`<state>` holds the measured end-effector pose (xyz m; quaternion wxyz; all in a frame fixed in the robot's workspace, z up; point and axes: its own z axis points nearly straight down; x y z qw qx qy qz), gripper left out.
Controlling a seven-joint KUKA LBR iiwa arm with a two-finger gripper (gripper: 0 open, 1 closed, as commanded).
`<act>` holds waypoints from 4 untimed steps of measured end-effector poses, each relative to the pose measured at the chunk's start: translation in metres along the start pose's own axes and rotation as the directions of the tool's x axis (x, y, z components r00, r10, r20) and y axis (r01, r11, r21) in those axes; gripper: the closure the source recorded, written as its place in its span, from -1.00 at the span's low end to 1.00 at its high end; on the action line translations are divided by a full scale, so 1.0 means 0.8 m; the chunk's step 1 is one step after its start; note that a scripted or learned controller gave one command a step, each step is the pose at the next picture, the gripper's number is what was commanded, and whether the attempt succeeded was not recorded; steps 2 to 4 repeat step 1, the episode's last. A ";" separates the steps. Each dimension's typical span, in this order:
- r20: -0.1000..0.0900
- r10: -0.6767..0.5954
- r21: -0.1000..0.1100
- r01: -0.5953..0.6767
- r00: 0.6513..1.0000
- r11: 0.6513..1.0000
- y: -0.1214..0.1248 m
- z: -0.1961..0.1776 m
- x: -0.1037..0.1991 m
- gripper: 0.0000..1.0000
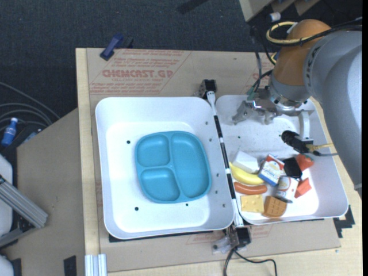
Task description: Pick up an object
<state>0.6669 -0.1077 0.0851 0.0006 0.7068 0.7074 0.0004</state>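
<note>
The camera view looks down on a tabletop (155, 68) carrying two white bins. The left bin (112, 171) holds a blue divided plate (171, 165) near its middle. The right bin (328, 203) holds a cluster of toy food pieces toward its near edge: a yellow banana (246, 175), a red sausage (250, 189), a slice of cheese (250, 204), a brown waffle-like piece (275, 207) and a small printed carton (270, 170), with a few red and black bits at the bin's right side. The end effector (261, 110) hangs over the far edge of the right bin, well apart from the cluster, and nothing shows between its parts; whether it is apart or together cannot be told from this angle. As a judgement, the task has hardly begun: no object is lifted or gripped, all pieces lie in the bin, and choosing one, descending, closing and raising are all left to do.
</note>
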 end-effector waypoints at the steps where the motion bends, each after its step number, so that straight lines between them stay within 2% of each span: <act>1: -0.001 0.002 0.004 -0.002 1.000 1.000 -0.024 0.000 -0.008 -1.00; 4: -0.001 0.002 0.004 -0.002 1.000 1.000 -0.024 0.000 -0.008 -1.00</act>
